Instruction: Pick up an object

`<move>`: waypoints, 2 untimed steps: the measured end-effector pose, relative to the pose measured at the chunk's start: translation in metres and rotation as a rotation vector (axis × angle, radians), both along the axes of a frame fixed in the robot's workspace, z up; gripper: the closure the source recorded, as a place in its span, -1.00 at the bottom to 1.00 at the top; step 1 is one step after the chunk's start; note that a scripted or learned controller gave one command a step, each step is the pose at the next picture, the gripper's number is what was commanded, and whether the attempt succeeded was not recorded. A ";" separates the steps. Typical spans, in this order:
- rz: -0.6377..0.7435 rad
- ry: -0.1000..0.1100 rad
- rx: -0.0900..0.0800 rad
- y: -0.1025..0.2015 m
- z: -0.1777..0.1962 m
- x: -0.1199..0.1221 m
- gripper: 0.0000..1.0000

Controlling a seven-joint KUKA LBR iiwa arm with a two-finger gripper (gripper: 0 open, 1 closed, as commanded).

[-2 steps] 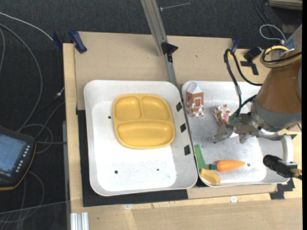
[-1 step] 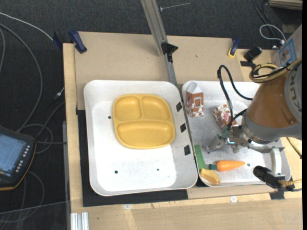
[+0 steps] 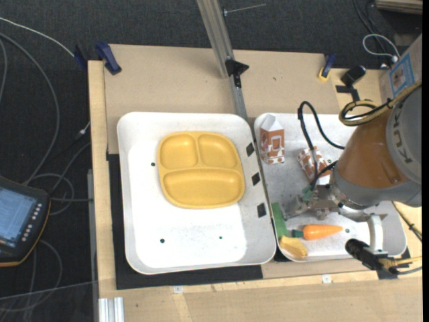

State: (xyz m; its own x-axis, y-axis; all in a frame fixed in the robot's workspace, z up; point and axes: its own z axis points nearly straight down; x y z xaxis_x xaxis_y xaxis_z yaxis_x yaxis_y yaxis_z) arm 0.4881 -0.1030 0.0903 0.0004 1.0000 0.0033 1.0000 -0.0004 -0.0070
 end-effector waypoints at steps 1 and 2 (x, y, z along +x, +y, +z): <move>0.001 -0.006 0.000 0.001 0.013 0.001 1.00; 0.001 -0.014 -0.005 -0.005 0.075 0.001 1.00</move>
